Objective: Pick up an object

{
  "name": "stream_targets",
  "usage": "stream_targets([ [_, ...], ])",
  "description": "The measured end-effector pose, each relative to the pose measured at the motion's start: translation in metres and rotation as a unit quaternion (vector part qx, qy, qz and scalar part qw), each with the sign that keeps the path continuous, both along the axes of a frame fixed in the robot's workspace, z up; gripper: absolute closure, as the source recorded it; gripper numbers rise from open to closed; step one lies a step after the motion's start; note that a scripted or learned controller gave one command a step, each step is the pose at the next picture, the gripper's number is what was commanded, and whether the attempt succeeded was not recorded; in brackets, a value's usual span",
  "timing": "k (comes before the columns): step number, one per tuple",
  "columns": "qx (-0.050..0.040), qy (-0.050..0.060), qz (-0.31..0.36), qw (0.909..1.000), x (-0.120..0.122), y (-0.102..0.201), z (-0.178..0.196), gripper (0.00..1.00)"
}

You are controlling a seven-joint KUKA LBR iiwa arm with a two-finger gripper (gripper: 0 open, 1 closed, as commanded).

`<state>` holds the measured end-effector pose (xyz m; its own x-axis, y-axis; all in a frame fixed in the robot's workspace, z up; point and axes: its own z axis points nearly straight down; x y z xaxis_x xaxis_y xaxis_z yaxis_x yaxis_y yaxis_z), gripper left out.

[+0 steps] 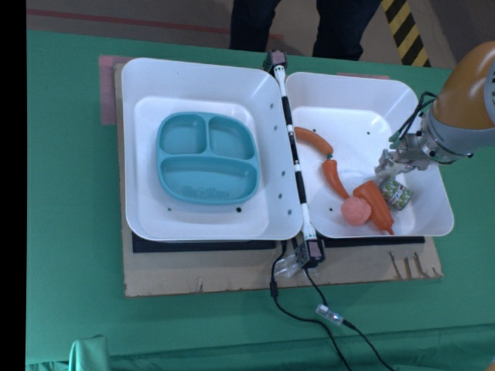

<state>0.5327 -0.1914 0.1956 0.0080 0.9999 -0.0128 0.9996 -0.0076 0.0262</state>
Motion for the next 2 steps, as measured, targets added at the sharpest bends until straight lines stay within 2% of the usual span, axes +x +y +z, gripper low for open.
stream_targets([
  [1,0.0001,0.000,0.000,1.0000,0.000,0.000,0.000,0.00],
  [2,0.0046,0.007,0.002,1.0000,-0.041,0.034,-0.009,0.00],
])
